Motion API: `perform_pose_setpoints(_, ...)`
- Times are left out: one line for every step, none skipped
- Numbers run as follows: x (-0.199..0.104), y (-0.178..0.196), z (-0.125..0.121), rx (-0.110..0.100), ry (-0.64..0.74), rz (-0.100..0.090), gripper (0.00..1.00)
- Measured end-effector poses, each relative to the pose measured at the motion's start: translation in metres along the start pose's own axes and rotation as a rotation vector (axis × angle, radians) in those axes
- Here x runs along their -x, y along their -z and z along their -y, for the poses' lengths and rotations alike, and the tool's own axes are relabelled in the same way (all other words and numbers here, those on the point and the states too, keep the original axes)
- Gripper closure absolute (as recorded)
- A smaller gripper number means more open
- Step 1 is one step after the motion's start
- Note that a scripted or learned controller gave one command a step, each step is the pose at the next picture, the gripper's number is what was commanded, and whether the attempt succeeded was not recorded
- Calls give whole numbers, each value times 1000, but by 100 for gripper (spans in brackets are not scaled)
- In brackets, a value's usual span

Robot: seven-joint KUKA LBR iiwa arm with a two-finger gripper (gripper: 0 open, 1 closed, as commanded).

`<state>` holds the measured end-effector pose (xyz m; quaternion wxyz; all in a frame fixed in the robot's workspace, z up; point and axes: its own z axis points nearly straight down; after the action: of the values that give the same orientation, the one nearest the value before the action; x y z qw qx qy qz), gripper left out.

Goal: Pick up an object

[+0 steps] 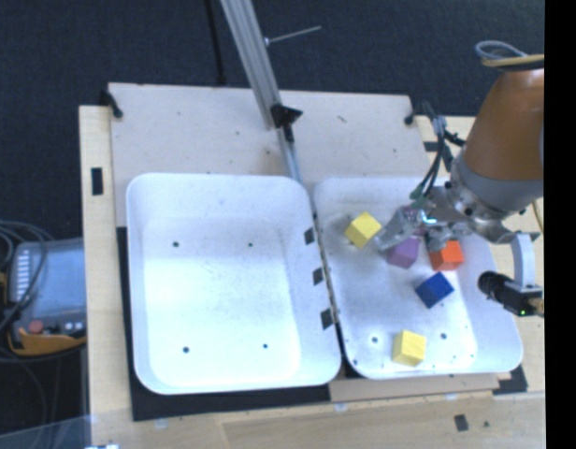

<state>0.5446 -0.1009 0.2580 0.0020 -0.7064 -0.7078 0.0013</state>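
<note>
Purple block (403, 252) is sitting under my pincer (407, 224) at right of frame; grip state I cannot tell.

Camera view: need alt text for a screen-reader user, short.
The grey-and-orange arm's gripper is down in the right bin at a purple block, with two yellow blocks, an orange block and a blue block around. Another white bin sits left.
</note>
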Motion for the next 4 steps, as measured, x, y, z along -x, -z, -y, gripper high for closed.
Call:
perform_pose_setpoints(0,3,-1,6,-3,1,0)
perform_pose_setpoints(1,-40,-1,0,-5,2,0)
perform_pose_setpoints(4,-82,0,0,-5,2,0)
perform_pose_setpoints(2,-126,-4,0,-8,2,0)
